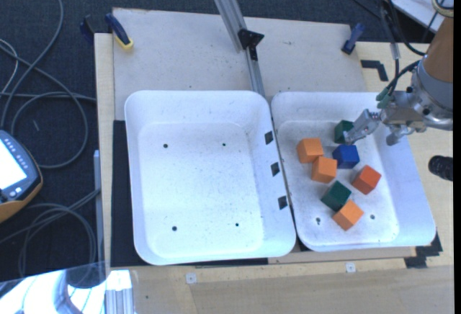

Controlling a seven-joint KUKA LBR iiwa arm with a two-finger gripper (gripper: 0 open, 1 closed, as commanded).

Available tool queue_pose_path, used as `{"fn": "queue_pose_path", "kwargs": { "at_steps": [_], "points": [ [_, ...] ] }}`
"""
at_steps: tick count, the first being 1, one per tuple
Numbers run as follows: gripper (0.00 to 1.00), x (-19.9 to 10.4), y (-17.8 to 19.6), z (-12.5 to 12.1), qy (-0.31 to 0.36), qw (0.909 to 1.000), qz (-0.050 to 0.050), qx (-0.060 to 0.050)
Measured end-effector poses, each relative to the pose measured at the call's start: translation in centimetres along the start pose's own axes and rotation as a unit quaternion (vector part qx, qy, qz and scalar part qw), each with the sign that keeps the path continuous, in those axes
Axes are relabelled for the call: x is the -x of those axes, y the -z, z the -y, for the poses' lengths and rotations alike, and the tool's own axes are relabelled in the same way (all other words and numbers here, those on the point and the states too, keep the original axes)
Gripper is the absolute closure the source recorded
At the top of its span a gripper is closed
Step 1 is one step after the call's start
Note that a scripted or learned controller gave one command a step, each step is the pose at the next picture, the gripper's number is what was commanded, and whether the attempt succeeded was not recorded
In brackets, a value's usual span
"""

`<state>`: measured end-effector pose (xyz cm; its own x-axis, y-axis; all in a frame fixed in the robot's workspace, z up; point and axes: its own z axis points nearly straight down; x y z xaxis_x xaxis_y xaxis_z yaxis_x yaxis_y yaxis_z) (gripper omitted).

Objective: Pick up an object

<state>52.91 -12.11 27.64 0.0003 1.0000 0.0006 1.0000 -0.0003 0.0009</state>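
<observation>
— Where is the tool (pixel 374 127)?
— Above the right bin (pixel 403 230), fingers spread, pinching nothing, beside a green cube (pixel 343 130).
— And the rest?
— Blue cube (pixel 348 155), four orange cubes (pixel 310 150) and a second green one, clustered in that bin on the table (pixel 180 53).

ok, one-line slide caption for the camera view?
KUKA arm's hand poised over right bin of orange, blue and green cubes, beside a dark green cube; nothing gripped.
</observation>
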Motion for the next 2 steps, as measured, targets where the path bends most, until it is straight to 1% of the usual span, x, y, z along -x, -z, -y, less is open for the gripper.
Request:
{"fn": "queue_pose_path", "kwargs": {
  "at_steps": [1,2],
  "points": [
    [0.0,2.6,-0.9,-5.0,0.0,1.0,0.001,0.001],
    [0.0,3.1,0.5,-10.2,0.002,1.0,0.001,0.003]
  ]
}}
